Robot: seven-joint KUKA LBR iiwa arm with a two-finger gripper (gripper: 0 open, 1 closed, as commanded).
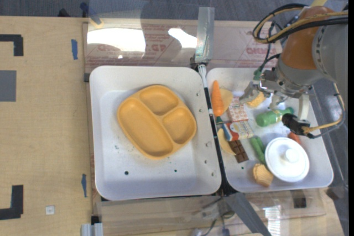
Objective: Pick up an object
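Note:
The right bin [322,173] holds several small toy foods. Among them are an orange carrot [217,99], a yellow piece [255,100], a green piece [267,118], a printed card [238,113], a brown chocolate bar [238,150], a green pickle [257,147], a tan roll [263,174] and a white round bowl [287,159]. My gripper [264,95] hangs low over the back of this bin, right beside the yellow piece and just above the green one. Nothing is visibly held in it.
The left bin [105,174] holds an orange divided plate [157,120]. A dividing wall [212,119] runs between the two bins. Cables [271,25] loop off the arm's wrist at the back right. A clear plastic sheet [144,41] stands behind the bins.

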